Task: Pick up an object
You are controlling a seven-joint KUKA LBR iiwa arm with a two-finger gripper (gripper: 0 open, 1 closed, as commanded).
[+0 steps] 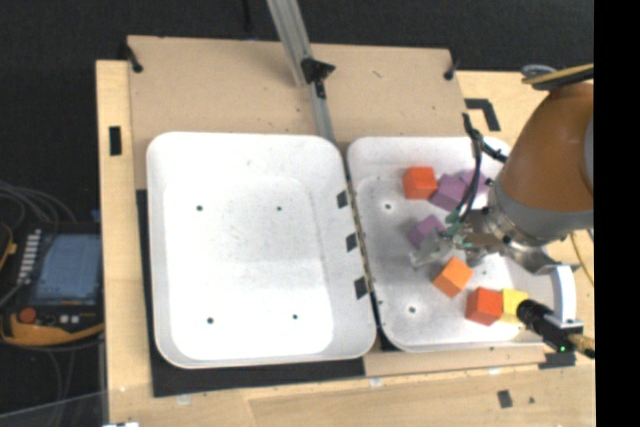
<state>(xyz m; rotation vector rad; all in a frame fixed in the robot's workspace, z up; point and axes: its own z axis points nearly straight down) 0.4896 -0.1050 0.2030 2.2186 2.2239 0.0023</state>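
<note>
The right bin [392, 315] holds several small blocks. An orange block [420, 182] lies near its back, with a purple block [457, 188] beside it. Another purple block [425, 230] sits mid-bin. A light orange block [453, 276] lies below it, and a red-orange block [484, 305] with a yellow piece [512, 302] rests near the front right. My gripper [450, 245] hangs low over the middle of this bin, between the purple block and the light orange block. The arm's orange band [550, 155] covers the bin's right side.
The left bin [250, 245] lies beside the right one, with a row of dark clips [352, 240] along the shared edge. A metal pole [285, 5] slants up from the back of the bench. A blue-screened device [65, 270] sits off the bench at left.
</note>
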